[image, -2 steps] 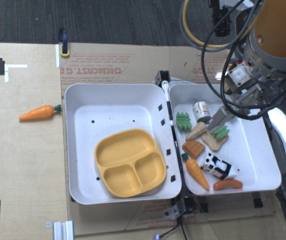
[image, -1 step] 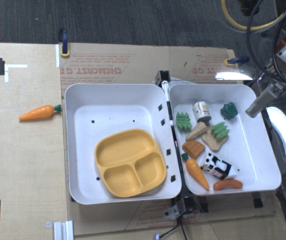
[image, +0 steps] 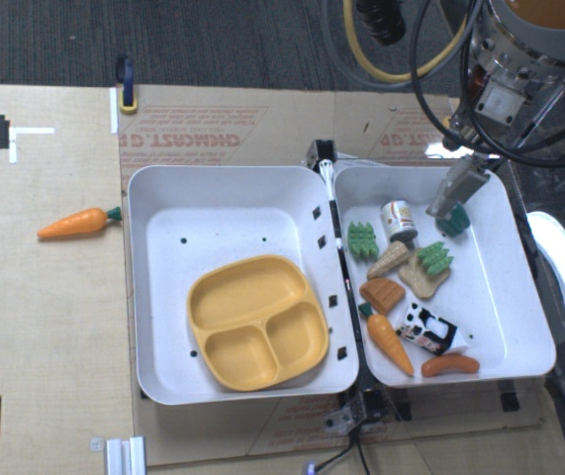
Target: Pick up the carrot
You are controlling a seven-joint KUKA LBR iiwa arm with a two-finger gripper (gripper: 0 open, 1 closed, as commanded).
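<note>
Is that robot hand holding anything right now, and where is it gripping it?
Nothing seen held. The hand hovers over the right bin; the carrot lies apart.

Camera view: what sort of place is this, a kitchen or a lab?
Most likely a robot lab bench, not a kitchen: two white bins clipped together on cardboard, toy food such as a carrot, and an arm's gripper with trailing cables.

A yellow tray (image: 257, 322) lies in the left bin (image: 153, 265). Right of the tray sit a can (image: 397, 221), a cracker (image: 383, 294) and a sausage (image: 450, 365).
</note>
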